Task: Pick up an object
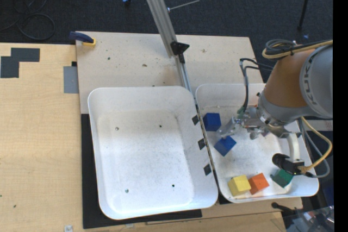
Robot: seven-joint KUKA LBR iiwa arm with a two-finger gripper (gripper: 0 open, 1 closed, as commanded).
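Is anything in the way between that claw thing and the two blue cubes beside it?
Nothing visible. The end effector sits in the right bin, right beside the upper blue cube and lower blue cube, with bare floor between.

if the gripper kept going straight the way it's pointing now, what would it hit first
The gripper points toward the view's left, low over the right bin. Two blue cubes lie just ahead; the lower blue cube looks nearest, though the upper blue cube could be first. Depth is unclear from one slanted view.

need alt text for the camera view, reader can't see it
A grey and orange robot arm's claw hovers over two blue cubes in the right white bin; yellow, orange and green blocks sit near its front edge.
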